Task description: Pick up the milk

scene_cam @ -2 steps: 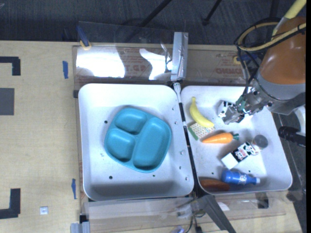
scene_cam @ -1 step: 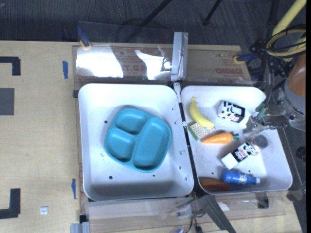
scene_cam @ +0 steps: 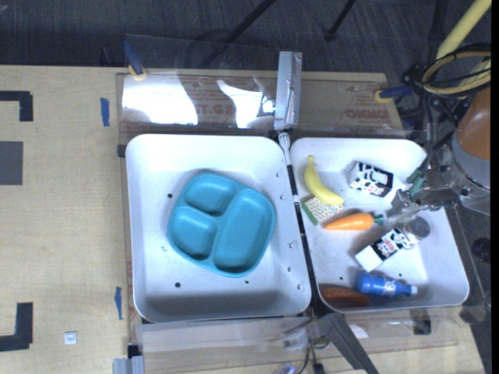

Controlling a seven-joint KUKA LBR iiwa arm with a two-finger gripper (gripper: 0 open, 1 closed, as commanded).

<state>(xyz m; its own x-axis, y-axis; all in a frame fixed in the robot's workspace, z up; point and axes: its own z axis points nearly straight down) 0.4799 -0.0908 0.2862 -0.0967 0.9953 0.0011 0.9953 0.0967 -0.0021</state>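
Note:
A white milk carton (scene_cam: 387, 248) with black cow patches lies on its side in the right bin (scene_cam: 452, 271), between the carrot and the blue bottle. A second black-and-white patched box (scene_cam: 369, 179) sits near the bin's back wall. My gripper (scene_cam: 411, 205) hangs over the right side of this bin, just above and to the right of the lying carton and right of the carrot's tip. Nothing shows between its fingers.
The right bin also holds a banana (scene_cam: 320, 183), an orange carrot (scene_cam: 349, 222), a small green-patterned packet (scene_cam: 318, 209), a blue bottle (scene_cam: 383, 287) and a brown item (scene_cam: 343, 294) at the front. A blue divided plate (scene_cam: 222, 223) lies in the left bin (scene_cam: 148, 170).

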